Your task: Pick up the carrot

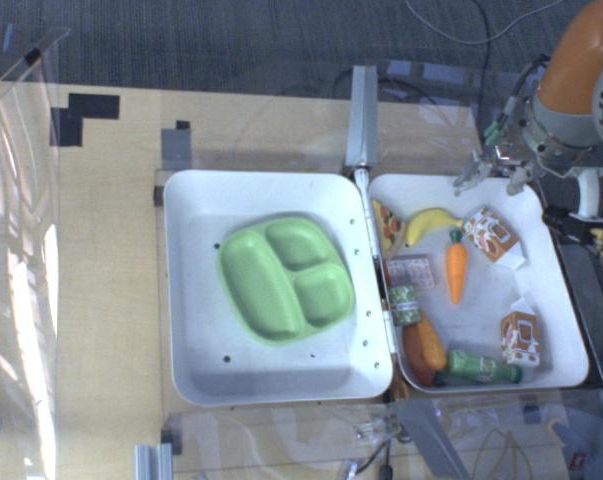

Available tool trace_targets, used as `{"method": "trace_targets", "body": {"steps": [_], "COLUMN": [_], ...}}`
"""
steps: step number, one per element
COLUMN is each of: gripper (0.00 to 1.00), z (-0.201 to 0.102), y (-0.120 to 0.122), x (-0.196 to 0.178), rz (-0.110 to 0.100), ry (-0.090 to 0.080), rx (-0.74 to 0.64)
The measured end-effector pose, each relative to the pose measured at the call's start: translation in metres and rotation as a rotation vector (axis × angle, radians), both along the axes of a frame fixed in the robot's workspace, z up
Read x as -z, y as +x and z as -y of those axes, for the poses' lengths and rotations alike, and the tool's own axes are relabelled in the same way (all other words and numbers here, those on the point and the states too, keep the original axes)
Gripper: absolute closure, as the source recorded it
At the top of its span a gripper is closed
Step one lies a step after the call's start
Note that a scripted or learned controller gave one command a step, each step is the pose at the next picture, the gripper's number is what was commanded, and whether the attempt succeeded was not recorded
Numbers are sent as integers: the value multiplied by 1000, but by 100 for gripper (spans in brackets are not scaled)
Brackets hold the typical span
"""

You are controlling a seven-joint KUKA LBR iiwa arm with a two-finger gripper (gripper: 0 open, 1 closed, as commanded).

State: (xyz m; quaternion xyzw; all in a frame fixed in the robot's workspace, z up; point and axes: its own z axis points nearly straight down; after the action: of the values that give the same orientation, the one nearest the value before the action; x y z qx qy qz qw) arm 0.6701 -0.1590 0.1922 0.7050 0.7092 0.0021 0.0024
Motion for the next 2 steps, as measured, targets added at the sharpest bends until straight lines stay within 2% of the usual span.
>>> {"method": "trace_targets", "body": {"steps": [1, 2], "gripper": [0, 0], "z": [5, -15], "y": [-22, -54], "x": [74, 84], "rz": [24, 52], "ry": [-11, -20], "rx": [-235, -138]}}
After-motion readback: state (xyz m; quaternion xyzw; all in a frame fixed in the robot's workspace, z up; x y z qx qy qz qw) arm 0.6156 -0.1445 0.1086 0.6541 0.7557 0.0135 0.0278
